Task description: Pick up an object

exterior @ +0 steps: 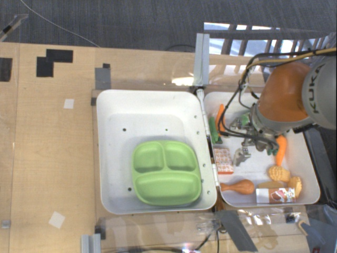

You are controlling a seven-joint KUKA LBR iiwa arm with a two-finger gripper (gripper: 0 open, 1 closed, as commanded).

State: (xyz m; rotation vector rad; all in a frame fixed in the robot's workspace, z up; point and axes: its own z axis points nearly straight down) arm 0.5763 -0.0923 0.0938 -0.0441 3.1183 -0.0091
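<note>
You have two white bins: the left bin [113,115] holds one green divided plate [166,173]. The right bin [310,186] holds one carrot [280,148], one brown pear-shaped piece [238,186] and one small carton [223,161]. The gripper [242,155] hangs above the bin floor; jaw state cannot be told.

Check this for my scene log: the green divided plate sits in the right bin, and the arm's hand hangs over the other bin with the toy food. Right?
Not quite. The camera view shows the green divided plate in the left bin, not the right. The hand hangs over the right bin, among the toy food, as you said.
</note>
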